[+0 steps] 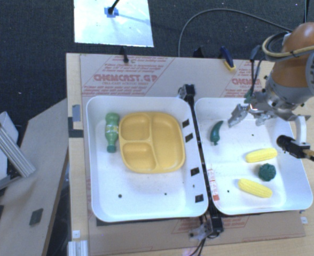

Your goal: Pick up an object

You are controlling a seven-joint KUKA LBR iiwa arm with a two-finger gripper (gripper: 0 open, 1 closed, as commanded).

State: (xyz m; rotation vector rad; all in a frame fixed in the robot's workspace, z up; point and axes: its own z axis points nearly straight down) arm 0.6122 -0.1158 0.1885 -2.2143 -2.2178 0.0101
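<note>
Two shallow white bins sit side by side on the table. The left bin holds a yellow divided tray near its middle, with a green bottle lying just beside the tray's left edge, its cap toward the near side. The right bin holds four loose things: a dark green pepper near the dividing wall in the far-left part, a corn cob toward the right, a second corn cob nearer the front, and a dark green broccoli piece between the two cobs, close to both. The grey arm with its orange band reaches in from the right over the far part of the right bin. Its hand hangs above the bin's far area, to the right of the pepper and apart from it, well clear of the corn cobs and the broccoli piece. The two fingers are spread apart, released, with nothing between them. All four things lie on the bin floor, untouched by the hand.
</note>
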